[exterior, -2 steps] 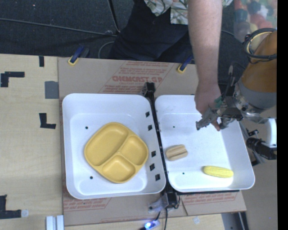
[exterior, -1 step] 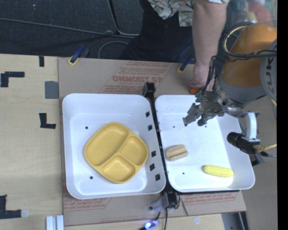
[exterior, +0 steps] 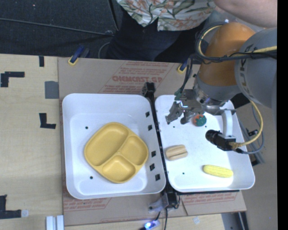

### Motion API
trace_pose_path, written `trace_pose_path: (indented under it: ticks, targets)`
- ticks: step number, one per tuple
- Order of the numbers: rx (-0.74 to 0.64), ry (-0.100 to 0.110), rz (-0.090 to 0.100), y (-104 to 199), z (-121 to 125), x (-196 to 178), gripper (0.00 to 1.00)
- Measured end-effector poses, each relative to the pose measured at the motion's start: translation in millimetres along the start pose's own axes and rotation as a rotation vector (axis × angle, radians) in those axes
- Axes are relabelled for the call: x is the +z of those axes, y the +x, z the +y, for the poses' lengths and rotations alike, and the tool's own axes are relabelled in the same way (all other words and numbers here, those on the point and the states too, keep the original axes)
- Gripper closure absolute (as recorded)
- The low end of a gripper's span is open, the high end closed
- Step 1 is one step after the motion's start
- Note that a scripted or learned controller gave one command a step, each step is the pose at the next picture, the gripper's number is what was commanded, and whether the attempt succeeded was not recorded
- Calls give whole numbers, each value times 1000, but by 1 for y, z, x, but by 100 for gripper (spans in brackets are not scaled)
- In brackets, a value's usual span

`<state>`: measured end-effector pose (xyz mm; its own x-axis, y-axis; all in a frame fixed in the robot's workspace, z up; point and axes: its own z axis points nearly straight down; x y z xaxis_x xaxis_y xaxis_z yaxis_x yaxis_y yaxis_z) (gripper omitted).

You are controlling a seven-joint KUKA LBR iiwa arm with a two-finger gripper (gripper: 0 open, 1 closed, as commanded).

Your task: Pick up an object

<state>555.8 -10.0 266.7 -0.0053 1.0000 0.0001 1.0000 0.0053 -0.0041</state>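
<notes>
Three small things lie in the right-hand shallow white plastic bin, any of which could serve as the object to pick up. Nearest the claw is a little round orange-and-teal toy, just beside the claw on the side toward the arm, partly tucked under the wrist. A tan bun-shaped block sits below the claw toward the near rim of that bin, its long axis running roughly left to right. A yellow corn-cob toy lies farther off, near the bin's near right corner, also stretched left to right with a slight tilt.

The claw hangs over the far left part of this bin, close to the divider, its dark fingers spread apart and nothing between them. My reading is that the bun is the easiest target: it lies clear of the walls, and a short move toward the near rim would put the fingers across its narrow width.

Left of that bin, the second white bin holds a yellow three-compartment plastic plate. Both bins rest on a brown cardboard sheet laid over the pale wooden tabletop. Beyond the far edge, someone in a leaf-patterned shirt stands close by.
</notes>
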Motion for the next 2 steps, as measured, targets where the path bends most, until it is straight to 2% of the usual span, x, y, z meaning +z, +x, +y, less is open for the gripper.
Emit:
trace_pose_path:
  ticks: [1,2]
  targets:
    - [-1,-2,1,53,14,2,100]
    - [-2,-1,0,112,20,20,100]
